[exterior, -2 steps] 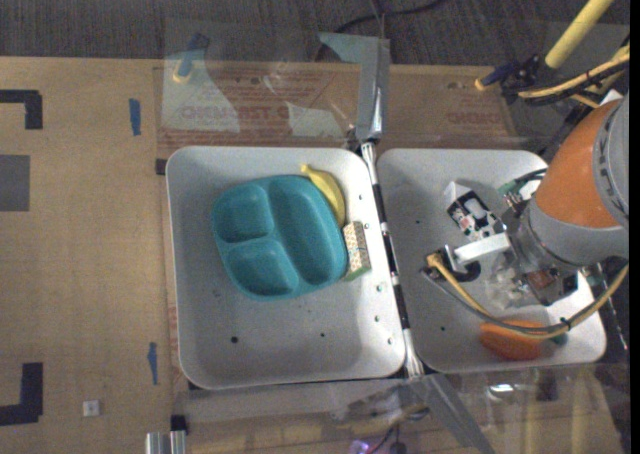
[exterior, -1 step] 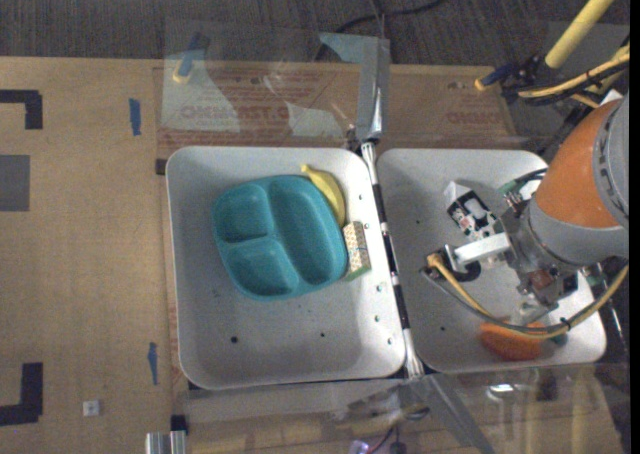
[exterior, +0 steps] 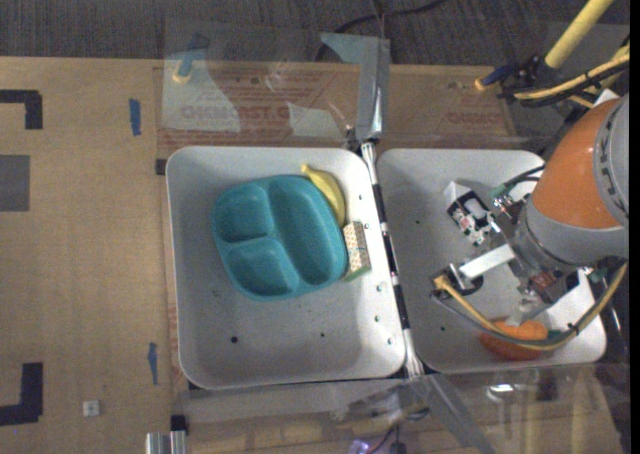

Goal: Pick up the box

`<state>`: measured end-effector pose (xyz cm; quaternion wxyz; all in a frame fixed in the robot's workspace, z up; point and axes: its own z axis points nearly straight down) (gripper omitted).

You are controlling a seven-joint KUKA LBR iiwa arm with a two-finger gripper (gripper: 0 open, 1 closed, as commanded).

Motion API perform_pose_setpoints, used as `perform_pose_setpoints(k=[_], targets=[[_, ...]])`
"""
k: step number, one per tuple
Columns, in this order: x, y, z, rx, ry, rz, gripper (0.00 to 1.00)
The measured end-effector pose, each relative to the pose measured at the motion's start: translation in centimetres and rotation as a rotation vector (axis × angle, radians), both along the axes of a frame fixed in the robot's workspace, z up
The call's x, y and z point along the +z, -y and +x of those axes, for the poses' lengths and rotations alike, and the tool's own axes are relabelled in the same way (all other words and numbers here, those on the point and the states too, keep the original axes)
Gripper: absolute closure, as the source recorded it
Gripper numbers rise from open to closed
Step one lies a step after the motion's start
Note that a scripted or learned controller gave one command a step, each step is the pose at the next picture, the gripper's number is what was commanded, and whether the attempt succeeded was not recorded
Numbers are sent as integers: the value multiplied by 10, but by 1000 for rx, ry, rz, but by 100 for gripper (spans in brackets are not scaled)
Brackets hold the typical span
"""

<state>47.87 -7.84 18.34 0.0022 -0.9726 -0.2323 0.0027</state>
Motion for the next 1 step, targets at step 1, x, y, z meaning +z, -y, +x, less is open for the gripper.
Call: perform_pose_setpoints(k=[1], targets=[[0, -57, 37, 3, 4, -3, 0]])
